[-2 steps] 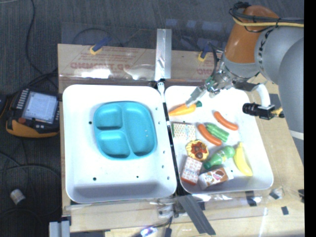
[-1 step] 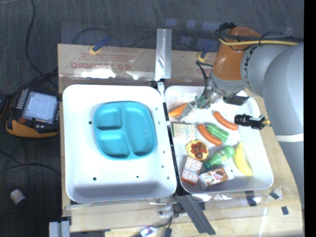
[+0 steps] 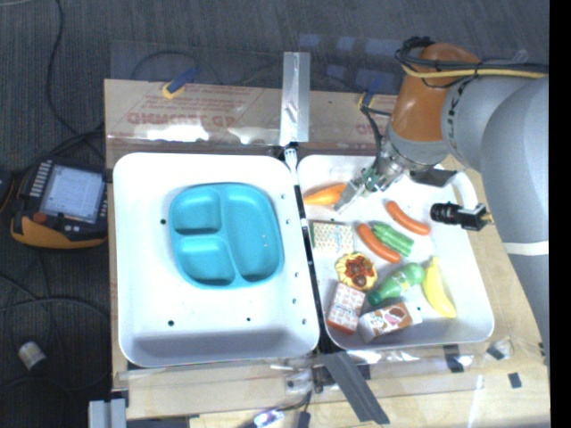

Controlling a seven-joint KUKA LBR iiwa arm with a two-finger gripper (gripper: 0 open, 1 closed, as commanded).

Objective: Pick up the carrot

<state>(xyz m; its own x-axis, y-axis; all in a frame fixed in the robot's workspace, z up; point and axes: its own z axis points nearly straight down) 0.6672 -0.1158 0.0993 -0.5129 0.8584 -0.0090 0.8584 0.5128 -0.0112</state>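
Gripper (image 3: 350,196) low in right bin (image 3: 473,315), fingertips touching the carrot's right end; open, narrow or gripping, cannot tell. Carrot (image 3: 323,195) lies flat at bin's 10 o'clock corner, by the divider. Sausage (image 3: 408,218) at 3 o'clock of gripper, cucumber (image 3: 390,238) at 5, banana (image 3: 437,289) farther at 5. Blue tray (image 3: 227,234) in left bin (image 3: 143,328).

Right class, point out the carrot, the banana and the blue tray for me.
carrot (image 3: 323,194): camera view, middle of its orange body.
banana (image 3: 437,291): camera view, middle of its yellow curve.
blue tray (image 3: 225,234): camera view, ridge between its compartments.
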